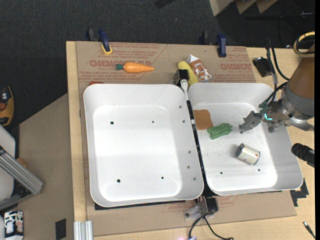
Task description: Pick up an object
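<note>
I see the arm (305,91) coming in from the right, over the right bin (280,181), wrist low and angled toward the bin's middle. End effector (248,124) sits above the bin floor, just right of the green piece. Its grey fingers (246,126) look spread a little w/ nothing between them, but it's small & blurry, so I can't tell how far open it is.

Objs in the right bin: a green item (219,130), lumpy, soft-looking, long axis roughly left-right, tilted slightly up at its right end. Touching it on the upper left is a flat brown square-ish pad (203,119). Nearer the front, a short white cylinder (247,154) w/ a dark end, lying on its side, axis running upper-left to lower-right, apart from the end effector.

Left bin (95,149): smooth white plastic, shallow, rounded corners, few dark dots on the floor.

On the cardboard-covered surface (75,134) behind the bins: an orange toy carrot (135,68), tip pointing right, and a yellow banana-like piece (186,70) beside a small orange-white carton (200,71) near the bins' seam.
</note>
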